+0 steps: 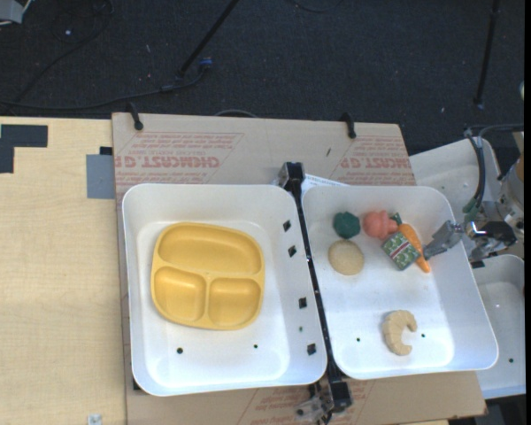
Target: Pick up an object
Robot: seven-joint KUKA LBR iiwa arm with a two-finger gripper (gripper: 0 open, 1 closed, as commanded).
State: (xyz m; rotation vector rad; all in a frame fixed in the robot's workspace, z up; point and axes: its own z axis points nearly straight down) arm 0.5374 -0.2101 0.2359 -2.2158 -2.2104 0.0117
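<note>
The right bin (460,343) holds several small items. A dark green lump (346,224) and a pink-red round piece (378,224) lie at the back. An orange carrot (415,242) rests across a small green box (399,251). A beige round piece (345,258) sits left of them, and a tan croissant (398,332) lies toward the front. My gripper (460,244) hangs low at the bin's right rim, open, with one finger (441,238) close to the carrot's right end. Nothing is between the fingers.
The left bin (142,326) holds a yellow divided plate (209,274). A black divider (308,273) separates the two bins. Cardboard lies under both bins, and a wooden bench top extends to the left. White equipment stands to the right of the right bin.
</note>
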